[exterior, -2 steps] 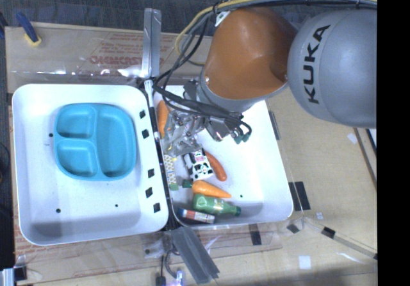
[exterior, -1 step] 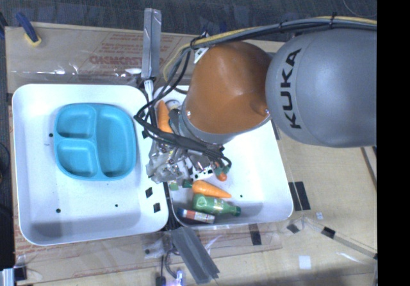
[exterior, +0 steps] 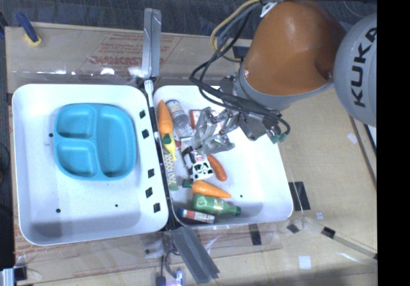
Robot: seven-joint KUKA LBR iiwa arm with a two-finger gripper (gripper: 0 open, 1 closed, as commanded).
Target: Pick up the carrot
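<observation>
Gripper (exterior: 208, 131) hangs over the right bin (exterior: 269, 182), whether gripping I cannot tell; carrot (exterior: 211, 189) lies nearer me, touching a green bottle (exterior: 216, 204); I fear snagging clutter, or the second carrot (exterior: 165, 119).

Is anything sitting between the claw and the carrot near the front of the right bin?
Yes. A small black-and-white toy and an orange sausage-shaped piece lie between the claw and the carrot.

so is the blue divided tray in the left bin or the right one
In the left bin. The blue divided tray lies flat on its floor, apart from the carrot and clutter in the right bin.
</observation>
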